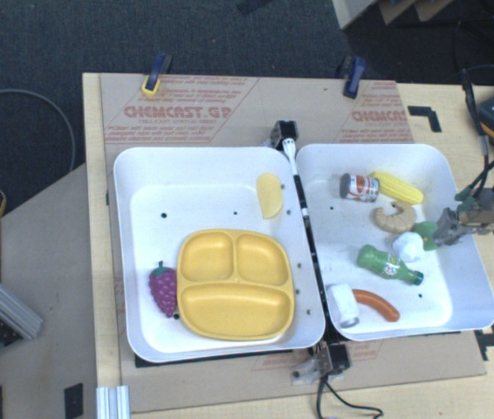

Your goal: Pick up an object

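Yellow plastic catches the eye nearest the camera: a three-compartment tray (234, 285) lies in the front half of the left bin (133, 234), with a bunch of purple toy grapes (164, 289) touching its left edge. Across the divide, at the front of the right bin (465, 299), a small white cylinder (344, 305) lies just beside an orange-red sausage (378, 304). A little farther back in that bin a green bottle (388, 264) lies on its side, slanting toward the right, and a white rounded object (408, 248) sits at its upper end, touching or nearly touching it. The claw (448, 230) comes in low over the right bin's right wall, at about the level of that white object, with something green showing at its tip; I cannot tell whether its fingers stand apart or together, or whether anything is caught between them. Behind the white object lies a tan curved piece (394, 218), then a yellow corn cob (399, 188) and a small can with a red label (360, 187) lying side by side toward the bin's back. In the left bin, a pale yellow slice (270, 195) rests against the back right slope. Both bins sit on a brown cardboard-covered surface (229, 112), with a yellow clamp (154, 76) and a blue clamp (353, 75) at its far edge.
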### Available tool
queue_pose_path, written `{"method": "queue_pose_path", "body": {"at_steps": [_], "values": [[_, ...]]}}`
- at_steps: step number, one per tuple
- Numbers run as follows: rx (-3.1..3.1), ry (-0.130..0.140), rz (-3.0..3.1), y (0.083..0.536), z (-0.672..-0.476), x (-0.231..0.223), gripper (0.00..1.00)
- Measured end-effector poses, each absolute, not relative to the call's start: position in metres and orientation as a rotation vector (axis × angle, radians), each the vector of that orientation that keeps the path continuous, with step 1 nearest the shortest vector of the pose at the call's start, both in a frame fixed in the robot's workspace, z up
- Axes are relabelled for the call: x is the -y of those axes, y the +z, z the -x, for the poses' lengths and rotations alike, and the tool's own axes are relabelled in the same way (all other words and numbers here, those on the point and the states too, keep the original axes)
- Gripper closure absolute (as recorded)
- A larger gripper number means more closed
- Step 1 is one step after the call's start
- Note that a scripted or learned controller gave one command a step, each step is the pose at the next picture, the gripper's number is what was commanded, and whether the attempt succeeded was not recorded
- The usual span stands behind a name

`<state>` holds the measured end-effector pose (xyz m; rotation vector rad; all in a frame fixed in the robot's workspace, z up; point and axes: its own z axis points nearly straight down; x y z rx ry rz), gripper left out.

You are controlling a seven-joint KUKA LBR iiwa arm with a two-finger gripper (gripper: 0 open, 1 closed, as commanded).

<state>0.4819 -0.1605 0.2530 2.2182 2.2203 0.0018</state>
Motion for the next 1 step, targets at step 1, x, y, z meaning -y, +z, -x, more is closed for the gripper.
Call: {"method": "queue_pose_path", "body": {"at_steps": [1], "values": [[-2.225,0.006,-2.212,0.2810,-0.4818,0.1140,1.00]]}}
